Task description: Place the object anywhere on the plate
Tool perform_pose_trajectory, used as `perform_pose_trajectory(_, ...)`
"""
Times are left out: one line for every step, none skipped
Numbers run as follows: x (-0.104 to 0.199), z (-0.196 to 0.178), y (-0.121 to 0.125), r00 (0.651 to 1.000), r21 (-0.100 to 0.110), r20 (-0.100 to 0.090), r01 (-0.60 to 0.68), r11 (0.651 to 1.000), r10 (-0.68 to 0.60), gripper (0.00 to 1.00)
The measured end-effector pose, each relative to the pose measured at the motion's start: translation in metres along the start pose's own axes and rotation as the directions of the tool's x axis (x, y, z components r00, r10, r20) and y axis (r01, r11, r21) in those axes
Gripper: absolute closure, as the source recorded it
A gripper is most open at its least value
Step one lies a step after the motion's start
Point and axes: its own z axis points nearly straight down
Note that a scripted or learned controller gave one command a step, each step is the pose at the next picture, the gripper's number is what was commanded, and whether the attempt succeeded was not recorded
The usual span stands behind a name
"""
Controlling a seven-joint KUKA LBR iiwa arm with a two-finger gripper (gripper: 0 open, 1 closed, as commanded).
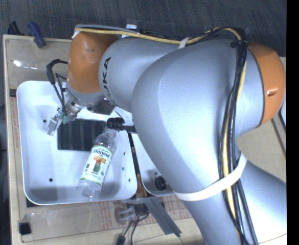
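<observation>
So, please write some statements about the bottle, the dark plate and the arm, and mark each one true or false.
1. The bottle lies on its side in the left bin. True.
2. The bottle has a red cap. False: the cap is black.
3. The dark plate is in the left bin. True.
4. The gripper is over the right bin. False: it is over the left bin, beside the plate.
5. The bottle lies wholly on the plate. False: only its neck end overlaps it.

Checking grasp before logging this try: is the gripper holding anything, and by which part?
Cannot be told. The gripper sits over the left bin, at the upper left corner of the black plate. The clear bottle lies apart, untouched.
</observation>
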Motion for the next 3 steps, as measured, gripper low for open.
perform_pose_trajectory(0.000,0.000,0.000,1.000,0.000,0.000,0.000,1.000,0.000,0.00)
perform_pose_trajectory(-0.015,-0.064,0.011,0.995,-0.005,0.003,-0.105,0.994,0.105,0.00)
perform_pose_trajectory(0.029,-0.001,0.060,1.000,0.006,0.010,0.018,1.000,-0.018,0.00)
